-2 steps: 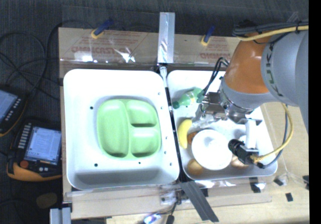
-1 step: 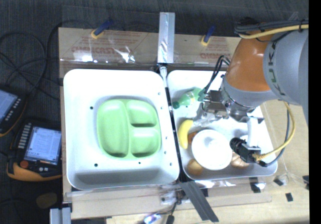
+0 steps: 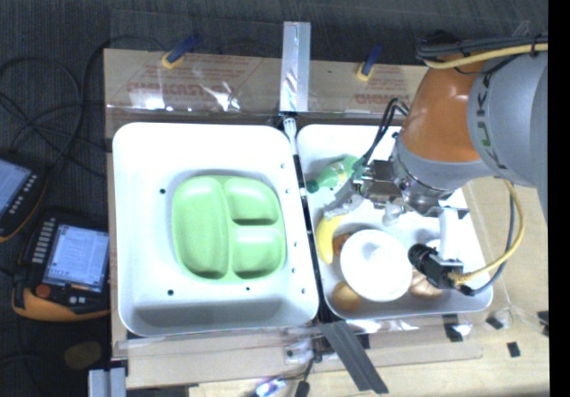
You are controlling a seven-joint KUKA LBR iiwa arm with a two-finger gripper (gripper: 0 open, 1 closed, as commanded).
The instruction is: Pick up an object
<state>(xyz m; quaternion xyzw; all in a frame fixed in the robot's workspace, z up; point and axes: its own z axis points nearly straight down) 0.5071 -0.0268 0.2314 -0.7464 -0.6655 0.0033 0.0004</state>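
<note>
Arm reaches in from the right side of the bench and hangs over the right bin. Gripper sits low in that bin's far-left part, close to the wall shared with the left bin. Gripper state: cannot tell from this slant, as the wrist hides much of it. Candidate objects all lie in the right bin. Green object lies in the far-left corner, just beside the gripper on its far side; whether the two touch, cannot tell. Yellow banana lies along the left wall, just near of the gripper, with its curve against the white bowl. The white bowl stands upright at mid-bin toward the near edge. Two brown pieces show from under the bowl at the near wall, one at its left and one at its right; their shape is unclear. The left bin holds a green divided tray, lying flat at centre. A metal strip stands at the bench's far edge, in line with the gap between the bins.
</note>
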